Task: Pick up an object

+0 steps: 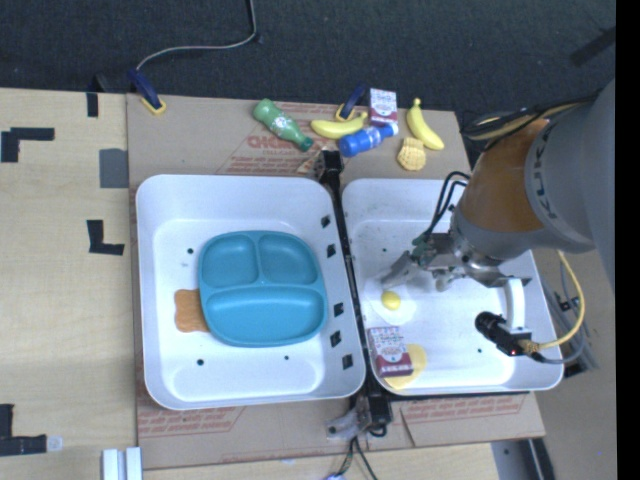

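yellow egg-like piece (391,300) lies just below-left of the gripper (415,265), whose spread fingers hold nothing, so lower squarely over it before closing.

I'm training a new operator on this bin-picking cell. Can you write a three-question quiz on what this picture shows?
1. True or false: the blue divided plate lies in the left bin.
2. Which thing lies nearest the gripper in the right bin?
A. the small yellow piece
B. the small red and white carton
C. the green bottle
3. Fill in: beyond the bins' far edge, the cardboard bears two yellow ____.

Key
1. True.
2. A. The carton lies nearer the bin's front edge; the bottle lies outside the bins.
3. Bananas.
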`<state>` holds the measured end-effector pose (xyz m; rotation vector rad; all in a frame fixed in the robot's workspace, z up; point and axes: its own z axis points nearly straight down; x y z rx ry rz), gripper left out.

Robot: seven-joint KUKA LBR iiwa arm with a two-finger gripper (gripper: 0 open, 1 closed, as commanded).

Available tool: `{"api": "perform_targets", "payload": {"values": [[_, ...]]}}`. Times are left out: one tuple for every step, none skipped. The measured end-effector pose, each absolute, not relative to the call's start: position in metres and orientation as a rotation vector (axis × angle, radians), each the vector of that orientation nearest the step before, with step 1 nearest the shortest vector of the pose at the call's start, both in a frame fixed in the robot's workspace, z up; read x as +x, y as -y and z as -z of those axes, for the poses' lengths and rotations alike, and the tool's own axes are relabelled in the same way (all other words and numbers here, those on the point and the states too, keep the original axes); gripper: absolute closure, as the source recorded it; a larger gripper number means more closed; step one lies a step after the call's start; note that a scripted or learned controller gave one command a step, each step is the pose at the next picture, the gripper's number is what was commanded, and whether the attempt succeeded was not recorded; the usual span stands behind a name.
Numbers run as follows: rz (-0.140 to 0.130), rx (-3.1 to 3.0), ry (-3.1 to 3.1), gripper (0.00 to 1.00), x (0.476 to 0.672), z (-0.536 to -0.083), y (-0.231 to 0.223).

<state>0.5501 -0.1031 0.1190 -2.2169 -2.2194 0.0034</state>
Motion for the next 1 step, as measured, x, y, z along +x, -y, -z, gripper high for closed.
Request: {"api": "perform_targets", "payload": {"values": [[0.003,-2.222,2.224,0.00,0.5391,-0.0864,0.1025]]}}
